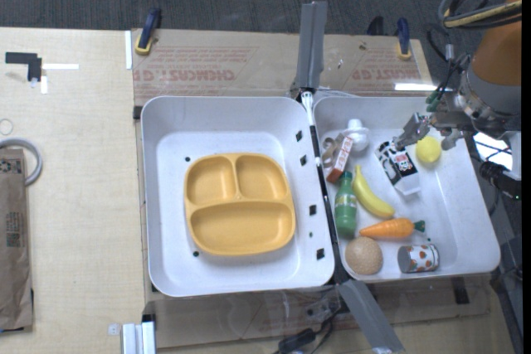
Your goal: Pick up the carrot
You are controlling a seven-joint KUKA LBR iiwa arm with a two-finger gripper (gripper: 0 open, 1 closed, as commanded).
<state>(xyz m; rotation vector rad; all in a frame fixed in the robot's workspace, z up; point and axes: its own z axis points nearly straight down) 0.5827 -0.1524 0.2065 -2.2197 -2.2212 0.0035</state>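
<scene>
The orange carrot [387,229] with a green stem end lies flat in the right bin [465,203], near the front, its tip pointing left. My gripper [431,135] hangs over the back right part of that bin, well behind the carrot and apart from it. Its two fingers stand open, spread to either side of a yellow lemon [428,151] that sits just below them. Nothing is held.
Around the carrot lie a banana [371,195], a green bottle [345,209], a tan round ball [363,256] and a small can [417,258]. A black-and-white carton [398,164] sits by the lemon. The left bin [166,178] holds a yellow divided plate [240,204].
</scene>
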